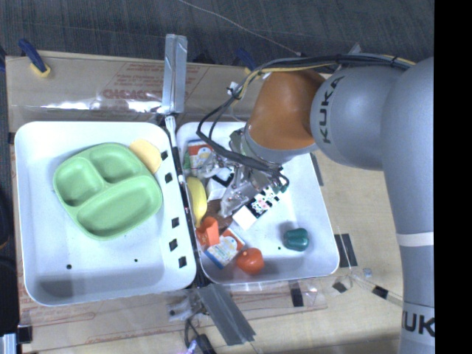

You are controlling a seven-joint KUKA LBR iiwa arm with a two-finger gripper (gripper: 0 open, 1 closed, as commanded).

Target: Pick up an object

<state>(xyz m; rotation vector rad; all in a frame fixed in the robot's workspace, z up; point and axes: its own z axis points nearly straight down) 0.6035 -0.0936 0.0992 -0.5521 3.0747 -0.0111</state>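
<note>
The scene is viewed by one fixed camera, set above the bench (88, 72) and aimed downward at a slant. Both white bins are taken in whole: the left bin (37, 271) on the view's left, the right bin (321, 234) nearer the middle. The far edge of the bench and a strip of dark floor (88, 6) are seen along the top. The arm (369, 116) is seen entering from the right, large in the frame, its upper parts lying close beneath the camera.
</note>
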